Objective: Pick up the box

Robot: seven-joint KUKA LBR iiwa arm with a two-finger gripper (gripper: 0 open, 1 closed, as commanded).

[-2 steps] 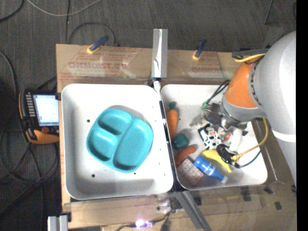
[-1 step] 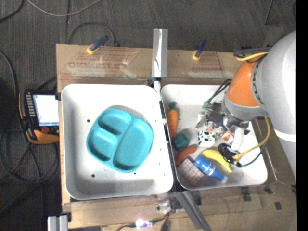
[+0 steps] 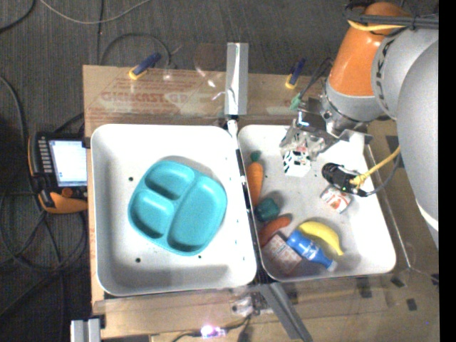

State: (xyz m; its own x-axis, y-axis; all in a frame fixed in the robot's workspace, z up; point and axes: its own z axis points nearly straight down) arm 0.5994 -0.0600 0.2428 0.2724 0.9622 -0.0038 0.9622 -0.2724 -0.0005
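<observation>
Camera view from above: the box [image 3: 296, 164], small and white with dark markings, sits just right of the carrot [image 3: 254, 179], a little farther back than it, in the right bin [image 3: 365, 251]. The gripper [image 3: 302, 147] hangs right over the box, so close that they overlap from here. I cannot tell how far open the gripper is, or whether it has hold of the box at all. The arm comes in from beyond the box, on the side away from the carrot.

Just in front of the carrot lies a teal block [image 3: 267, 208], and in front of that a second orange piece [image 3: 275, 226], tilted. Farther forward and right of the carrot are a brown packet [image 3: 281, 257], a blue bottle [image 3: 308, 249] lying on its side, and a banana [image 3: 322, 236] touching the bottle. A red-and-white packet [image 3: 335, 199] lies well right of the carrot, past the box.

Left of the carrot, across the two rims, is the left bin [image 3: 121, 155], with a teal divided plate [image 3: 178, 205] in its middle.
</observation>
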